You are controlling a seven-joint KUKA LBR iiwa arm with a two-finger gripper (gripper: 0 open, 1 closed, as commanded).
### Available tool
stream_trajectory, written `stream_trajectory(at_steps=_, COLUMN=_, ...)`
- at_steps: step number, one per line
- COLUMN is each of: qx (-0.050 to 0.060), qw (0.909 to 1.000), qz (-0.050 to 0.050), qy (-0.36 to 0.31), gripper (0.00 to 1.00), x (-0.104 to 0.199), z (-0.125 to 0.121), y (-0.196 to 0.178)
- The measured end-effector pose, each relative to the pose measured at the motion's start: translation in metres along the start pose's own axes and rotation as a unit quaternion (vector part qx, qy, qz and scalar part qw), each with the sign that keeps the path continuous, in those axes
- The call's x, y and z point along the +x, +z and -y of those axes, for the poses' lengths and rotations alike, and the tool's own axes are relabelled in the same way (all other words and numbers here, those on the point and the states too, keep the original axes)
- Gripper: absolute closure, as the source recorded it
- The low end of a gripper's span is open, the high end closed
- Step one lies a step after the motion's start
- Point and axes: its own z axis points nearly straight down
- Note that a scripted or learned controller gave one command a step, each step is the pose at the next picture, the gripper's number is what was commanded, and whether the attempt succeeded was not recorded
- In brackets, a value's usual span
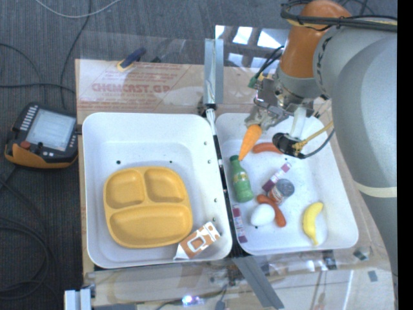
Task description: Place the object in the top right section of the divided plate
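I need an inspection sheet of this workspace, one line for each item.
Surface: two shallow white bins side by side.
Job's things: yellow divided plate in left bin; orange plastic carrot hanging tilted under the pincer.
Clutter: green bottle, yellow banana, white egg in right bin; small orange carton in left bin.
Pincer: above right bin.
Cables: white cord on floor.
Surroundings: handheld controller at left.

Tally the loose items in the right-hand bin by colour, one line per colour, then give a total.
Orange: 3 (carrot, two chilli-like pieces)
Green: 1 (bottle)
Yellow: 1 (banana)
White: 1 (egg)
Mixed or unclear colour: 2 (small can, tube)
Total: 8
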Motion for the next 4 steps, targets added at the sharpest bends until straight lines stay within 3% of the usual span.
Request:
stream_trajectory(at_steps=1, qx=0.000, qw=0.9847, qz=-0.003, qy=-0.174, gripper=1.00, x=0.030, z=0.047, y=0.000)
stream_trajectory(at_steps=2, qx=0.000, qw=0.9544, qz=-0.003, qy=-0.298, gripper=1.00, x=0.083, z=0.083, y=0.000)
stream_trajectory(at_steps=3, qx=-0.002, qw=0.9566, qz=-0.002, qy=-0.291, gripper=1.00, x=0.075, z=0.102, y=-0.098)
stream_trajectory(at_steps=4, qx=0.000, qw=0.9289, qz=-0.003, qy=-0.370, gripper=1.00, x=0.134, z=0.133, y=-0.019)
